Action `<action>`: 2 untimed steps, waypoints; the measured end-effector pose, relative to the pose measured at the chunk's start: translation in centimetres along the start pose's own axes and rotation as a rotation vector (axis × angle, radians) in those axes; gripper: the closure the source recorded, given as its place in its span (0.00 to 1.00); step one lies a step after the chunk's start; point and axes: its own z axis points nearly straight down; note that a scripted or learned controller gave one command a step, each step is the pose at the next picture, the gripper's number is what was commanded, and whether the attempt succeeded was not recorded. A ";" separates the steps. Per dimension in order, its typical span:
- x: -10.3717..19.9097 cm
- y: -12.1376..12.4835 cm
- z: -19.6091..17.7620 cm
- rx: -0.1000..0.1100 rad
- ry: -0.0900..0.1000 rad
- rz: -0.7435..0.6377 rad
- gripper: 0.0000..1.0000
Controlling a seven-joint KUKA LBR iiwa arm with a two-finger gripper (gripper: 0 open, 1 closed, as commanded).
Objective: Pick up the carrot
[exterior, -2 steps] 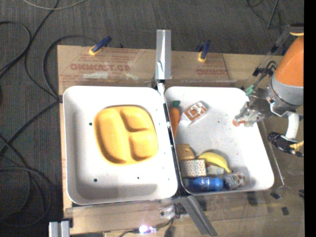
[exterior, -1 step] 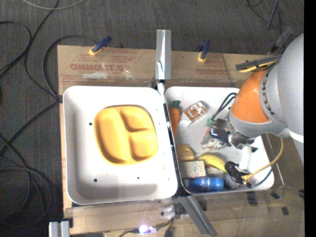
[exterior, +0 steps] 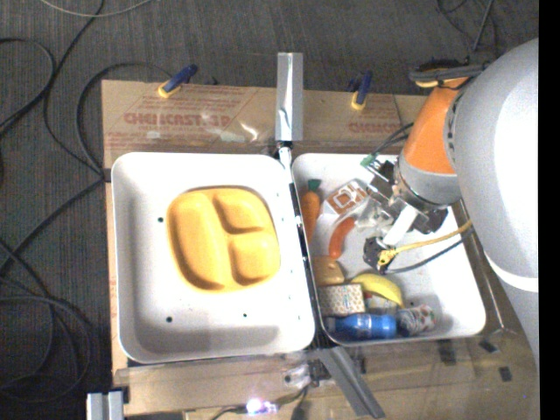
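The carrot [exterior: 310, 214] is orange with a small green top. It lies lengthwise along the left wall of the right bin [exterior: 455, 309], with its top toward the far end. My gripper [exterior: 367, 220] hangs over the middle of the right bin, to the right of the carrot and apart from it. A red-orange elongated item [exterior: 341, 233] lies between the gripper and the carrot. Nothing is visibly held.
The left bin [exterior: 140, 322] holds a yellow divided tray [exterior: 225, 237]. In the right bin a small printed card [exterior: 347, 198] lies near the far end. A brown round item [exterior: 330, 272], a banana [exterior: 380, 285], a patterned can [exterior: 343, 300], a blue bottle [exterior: 362, 325] and a crumpled wrapper [exterior: 417, 318] crowd the near end.
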 end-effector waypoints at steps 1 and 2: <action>-2.2 0.9 9.3 -0.003 0.007 0.276 1.00; 0.1 8.6 9.3 -0.005 0.010 0.487 1.00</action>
